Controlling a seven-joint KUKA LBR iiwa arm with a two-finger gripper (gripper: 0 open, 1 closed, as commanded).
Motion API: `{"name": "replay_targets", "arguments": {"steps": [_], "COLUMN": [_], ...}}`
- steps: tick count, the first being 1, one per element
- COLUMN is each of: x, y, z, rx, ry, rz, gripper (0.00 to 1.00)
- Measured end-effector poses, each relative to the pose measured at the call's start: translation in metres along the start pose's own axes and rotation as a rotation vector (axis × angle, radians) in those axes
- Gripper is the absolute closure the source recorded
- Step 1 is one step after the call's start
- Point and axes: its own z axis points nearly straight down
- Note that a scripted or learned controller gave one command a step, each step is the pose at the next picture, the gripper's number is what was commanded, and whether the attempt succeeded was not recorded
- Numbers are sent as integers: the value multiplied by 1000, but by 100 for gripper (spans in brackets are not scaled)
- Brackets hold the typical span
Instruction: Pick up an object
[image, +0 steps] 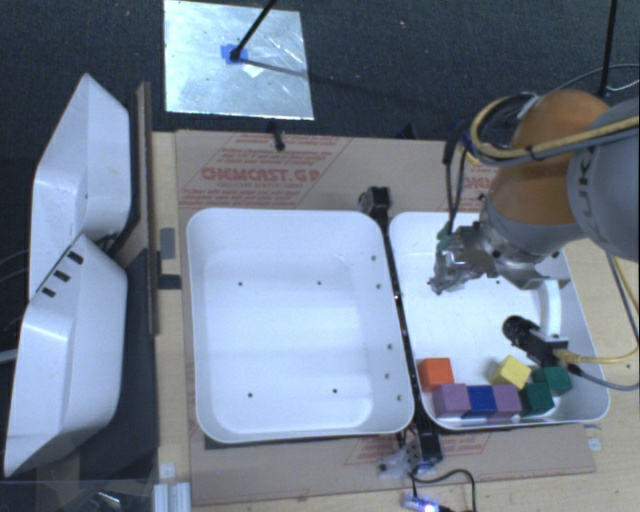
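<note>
While the arm (565, 150) reaches in from the right, its gripper (447, 277) hangs over the upper half of the right bin (465, 335), close to the side that faces the left bin (290, 320). I cannot tell how far the gripper is open, since it shows as a blurred metal cluster, nor whether it has hold of anything. The blocks all lie well apart from it, crowded at the bin's lower end in the view. An orange block (435, 372) sits nearest the left bin, with a purple block (450, 399) just below it. A blue block (482, 399) touches the purple one, and a mauve block (506, 399) follows in the same row. A yellow block (514, 372) sits above that row, beside green blocks (542, 395) in the corner. Both bins rest on a cardboard sheet (260, 172).
</note>
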Motion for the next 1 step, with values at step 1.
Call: {"name": "replay_targets", "arguments": {"steps": [1], "x": [45], "y": [19], "z": [-7], "rx": [0], "ry": [0], "rz": [1], "gripper": [100]}}
